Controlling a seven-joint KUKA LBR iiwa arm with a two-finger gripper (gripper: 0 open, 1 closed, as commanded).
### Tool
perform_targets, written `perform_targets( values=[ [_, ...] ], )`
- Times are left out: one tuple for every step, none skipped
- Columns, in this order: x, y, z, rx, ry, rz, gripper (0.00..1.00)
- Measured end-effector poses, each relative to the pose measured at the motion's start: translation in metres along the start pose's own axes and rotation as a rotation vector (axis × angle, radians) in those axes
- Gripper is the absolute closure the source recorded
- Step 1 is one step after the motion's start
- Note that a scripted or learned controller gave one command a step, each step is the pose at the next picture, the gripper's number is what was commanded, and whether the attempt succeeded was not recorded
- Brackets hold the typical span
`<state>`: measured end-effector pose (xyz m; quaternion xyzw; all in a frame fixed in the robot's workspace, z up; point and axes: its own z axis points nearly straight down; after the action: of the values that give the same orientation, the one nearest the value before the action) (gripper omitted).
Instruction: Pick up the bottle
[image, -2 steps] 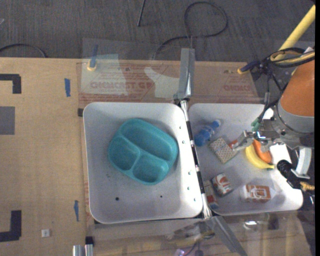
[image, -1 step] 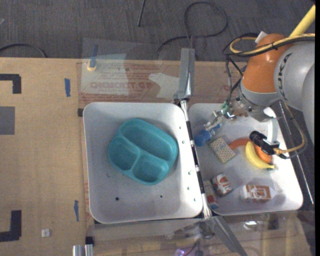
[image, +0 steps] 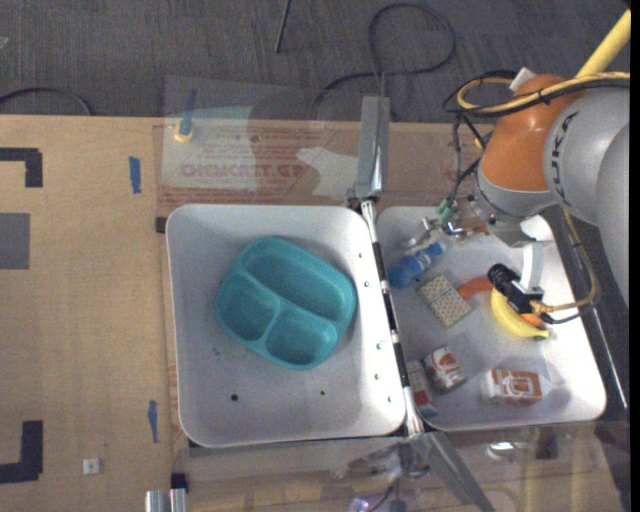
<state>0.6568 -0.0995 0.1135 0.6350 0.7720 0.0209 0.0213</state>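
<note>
Seen from the camera above the table (image: 80, 300), the bottle (image: 413, 266) is found in the right bin (image: 585, 395), lying on its side close to that bin's left wall, near the divider between the two bins. It is blue, with a paler, clear-looking neck end pointing up and to the right. The pincer (image: 447, 224) is seen just above and to the right of the bottle's neck, near the bin's upper edge; whether it is wide or narrow cannot be told, since it is small and partly hidden under the wrist.

Open floor is left below the bottle, between it and a speckled sponge (image: 444, 300). A banana (image: 518, 318), a small can (image: 444, 369) and a carton (image: 515, 385) are spread well apart lower in the bin. A teal divided plate (image: 287, 301) is held in the left bin (image: 190, 400).
</note>
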Motion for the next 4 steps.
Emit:
perform_targets(
  values=[
    [0.004, -0.012, 0.025, 0.053, 0.003, 0.029, 0.00],
    [0.001, -0.009, 0.013, 0.046, -0.001, 0.031, 1.00],
    [-0.010, -0.031, -0.150, 0.059, -0.010, 0.509, 1.00],
    [0.054, -0.098, -0.131, 0.062, -0.004, 0.374, 1.00]
  ],
)
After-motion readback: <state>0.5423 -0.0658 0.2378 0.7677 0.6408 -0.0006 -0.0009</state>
